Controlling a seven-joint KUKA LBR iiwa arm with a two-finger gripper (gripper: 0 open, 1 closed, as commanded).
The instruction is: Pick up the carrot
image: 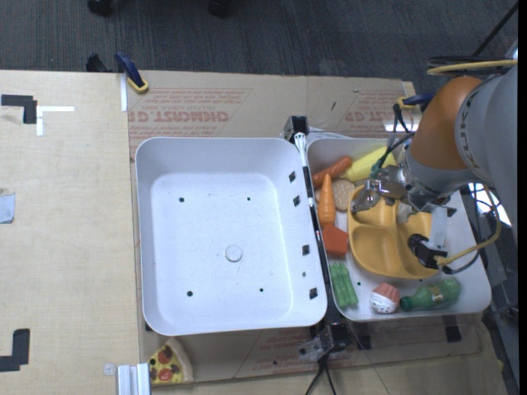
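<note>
The carrot (327, 199) lies lengthwise along the left wall of the right bin (469, 303), its tip pointing away from the camera, beside a toy sausage (331, 171) and above a red-orange piece (334, 239). The gripper (380, 189) hangs over the rim of a yellow bowl (380, 249) just right of the carrot; whether it is wide or narrow cannot be told. A green bottle (431, 295) and a green vegetable (342, 285) rest nearer the front. The left bin (165, 303) holds a small white disc (234, 254).

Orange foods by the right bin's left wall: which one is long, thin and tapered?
The carrot, standing lengthwise along the wall. The orange piece below it is short and chunky; the piece above lies slanted.
</note>
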